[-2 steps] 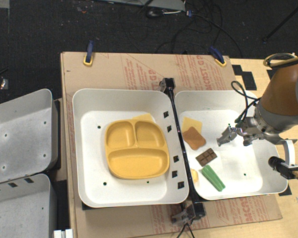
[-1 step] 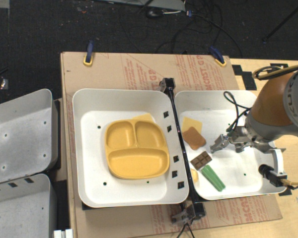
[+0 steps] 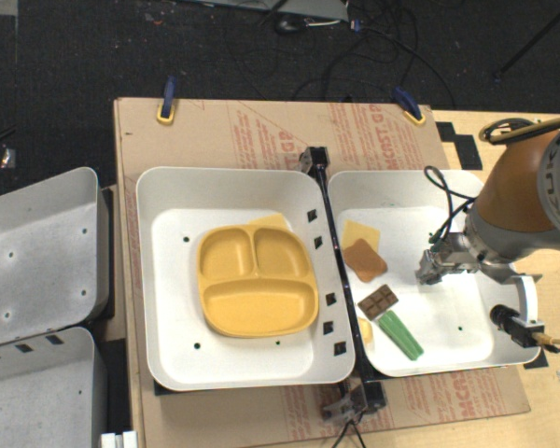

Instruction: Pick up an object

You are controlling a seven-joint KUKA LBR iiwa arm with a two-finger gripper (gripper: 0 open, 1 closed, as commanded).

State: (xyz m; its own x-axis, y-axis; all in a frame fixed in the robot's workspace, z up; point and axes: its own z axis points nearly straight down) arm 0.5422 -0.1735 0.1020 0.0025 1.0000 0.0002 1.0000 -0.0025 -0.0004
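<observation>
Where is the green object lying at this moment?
The green object lies in the right bin, near its front left corner, just below the brown chocolate-like block and to the left of the gripper.

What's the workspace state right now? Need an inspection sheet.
Surface: cardboard-topped bench, left bin and right bin side by side.
Job's things: yellow divided tray in left bin; brown piece, chocolate bar, green stick, pale yellow slice in right bin.
Clutter: blue-yellow clamps on bench's far edge.
Grippers: tool low over right bin, apart from items.
Cables: black cable on arm; more on floor.
Surroundings: grey trays at left.
</observation>
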